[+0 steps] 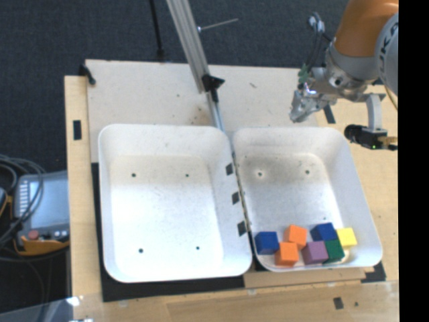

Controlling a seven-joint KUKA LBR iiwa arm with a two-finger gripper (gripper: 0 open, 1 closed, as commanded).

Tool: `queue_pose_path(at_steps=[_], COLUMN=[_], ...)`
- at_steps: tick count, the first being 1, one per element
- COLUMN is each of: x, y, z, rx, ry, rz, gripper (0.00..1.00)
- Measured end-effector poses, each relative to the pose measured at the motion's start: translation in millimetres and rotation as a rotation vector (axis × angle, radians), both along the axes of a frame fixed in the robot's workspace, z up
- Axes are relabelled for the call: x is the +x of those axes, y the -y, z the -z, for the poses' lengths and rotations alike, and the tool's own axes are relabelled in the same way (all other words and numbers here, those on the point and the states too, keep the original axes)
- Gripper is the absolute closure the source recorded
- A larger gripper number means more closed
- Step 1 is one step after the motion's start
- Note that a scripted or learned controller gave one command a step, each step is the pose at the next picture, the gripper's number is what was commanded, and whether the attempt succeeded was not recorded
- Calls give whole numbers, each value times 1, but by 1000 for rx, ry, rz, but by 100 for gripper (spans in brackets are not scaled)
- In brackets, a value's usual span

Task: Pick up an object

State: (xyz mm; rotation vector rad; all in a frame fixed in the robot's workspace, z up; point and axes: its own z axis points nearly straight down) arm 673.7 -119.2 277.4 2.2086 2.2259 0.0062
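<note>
1. A cluster of small blocks sits in the near right corner of the right bin, packed close together and partly touching.
2. In the cluster: a blue block at the left, an orange block and a second orange block beside it, a purple block, a green block, another blue block behind, and a yellow block at the right end.
3. The left bin lies just beside the right one, their rims touching along the middle.
4. The gripper hangs above the far edge of the right bin, well apart from the blocks; whether it is spread or pressed together cannot be told, and nothing is seen in it.
5. Both bins rest on the desk, where a slanted metal rail rises from the far side.
</note>
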Motion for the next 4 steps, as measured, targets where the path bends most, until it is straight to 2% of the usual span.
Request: queue_pose_path(at_steps=[1, 3, 4], x=[-36, -99, -115], y=[-38, -120, -170], z=[8, 15, 16], rx=[0, 2, 3], ry=[-7, -8, -7], rz=[3, 2, 0], gripper=[100, 100, 100])
